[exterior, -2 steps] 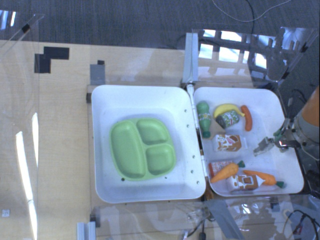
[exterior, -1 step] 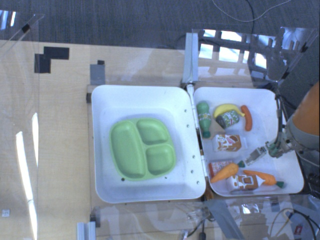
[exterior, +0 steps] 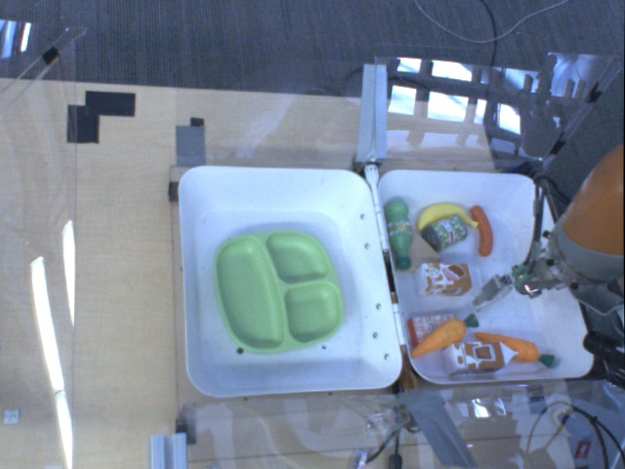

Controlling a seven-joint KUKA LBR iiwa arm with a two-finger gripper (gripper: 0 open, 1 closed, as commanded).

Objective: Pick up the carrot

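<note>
Two carrots lie flat in the right-hand white bin (exterior: 508,179), both just on the near side of the gripper (exterior: 485,298). The stubby orange plastic carrot (exterior: 439,336) lies slantwise below and to the left of the gripper's tip, its small green top pointing up towards that tip and very close to it, though whether they touch cannot be told. The longer, slimmer orange carrot (exterior: 508,345) lies almost level directly below the gripper, a little apart from it, with its green end turned to the right, away from the first.
</note>
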